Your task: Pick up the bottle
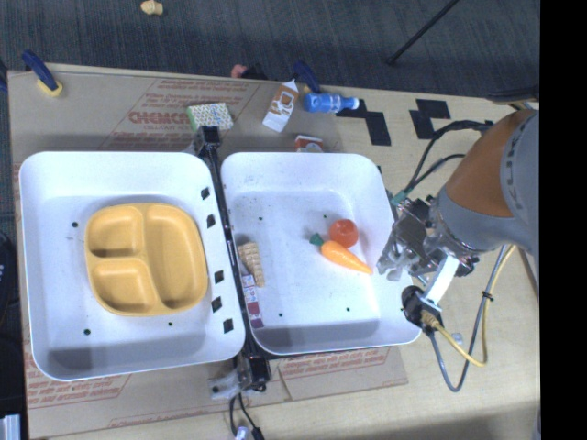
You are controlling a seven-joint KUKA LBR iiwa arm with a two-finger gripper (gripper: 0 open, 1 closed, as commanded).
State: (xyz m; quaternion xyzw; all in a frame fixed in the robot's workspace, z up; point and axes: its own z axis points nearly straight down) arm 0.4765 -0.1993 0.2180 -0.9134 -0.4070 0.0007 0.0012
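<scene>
Beside the right bin's outer rim (390,246), the gripper (396,262) hangs with nothing seen between its fingers; whether they are spread or pressed together cannot be told. Just inward of it lie a carrot (345,257) and a tomato (343,232). The bottle (328,104) lies well beyond it, on the bench past the bin's far edge.

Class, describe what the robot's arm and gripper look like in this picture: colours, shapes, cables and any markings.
The arm is a thick rounded grey body with a broad orange band above the wrist. The gripper is a small, boxy cluster of grey and silver metal parts. Black cables loop beside the arm, and a yellow cable curls below the wrist. A white bar with a black end hangs under it. No readable markings are visible.
</scene>
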